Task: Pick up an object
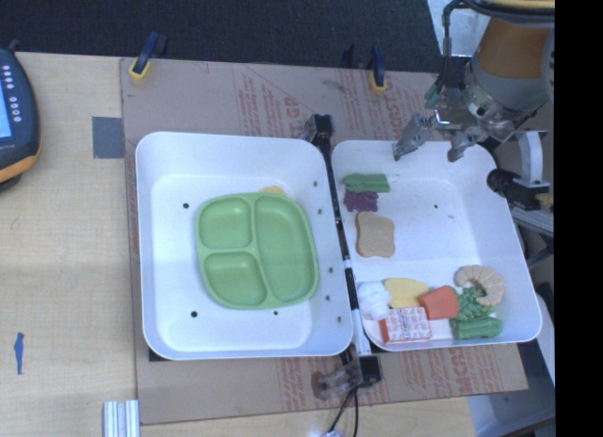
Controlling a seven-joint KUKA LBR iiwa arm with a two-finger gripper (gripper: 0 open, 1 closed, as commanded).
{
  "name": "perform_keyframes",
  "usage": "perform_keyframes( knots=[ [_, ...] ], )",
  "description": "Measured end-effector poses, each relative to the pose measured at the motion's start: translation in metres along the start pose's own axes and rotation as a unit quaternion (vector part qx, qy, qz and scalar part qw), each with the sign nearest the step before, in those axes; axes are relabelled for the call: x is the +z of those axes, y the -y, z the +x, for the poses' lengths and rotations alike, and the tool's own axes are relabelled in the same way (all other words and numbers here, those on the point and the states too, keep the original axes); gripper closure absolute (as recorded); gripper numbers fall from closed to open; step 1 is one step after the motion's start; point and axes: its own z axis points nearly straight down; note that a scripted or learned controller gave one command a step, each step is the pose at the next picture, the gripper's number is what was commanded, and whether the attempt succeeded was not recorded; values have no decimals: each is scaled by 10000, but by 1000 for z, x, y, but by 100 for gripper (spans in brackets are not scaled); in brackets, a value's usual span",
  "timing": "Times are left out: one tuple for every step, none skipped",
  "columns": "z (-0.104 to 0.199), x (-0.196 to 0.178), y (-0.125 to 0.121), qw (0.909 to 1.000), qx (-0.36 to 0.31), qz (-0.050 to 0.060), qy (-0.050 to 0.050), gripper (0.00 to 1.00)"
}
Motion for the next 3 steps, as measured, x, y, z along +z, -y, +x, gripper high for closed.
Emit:
perform_keyframes(
  knots=[
    [14,52,18,10000,5,31,-1,0],
    [-75,154,-15,10000,30,-5,19,0],
    [-14,150,46,10000,-10,31,-14,0]
  ],
)
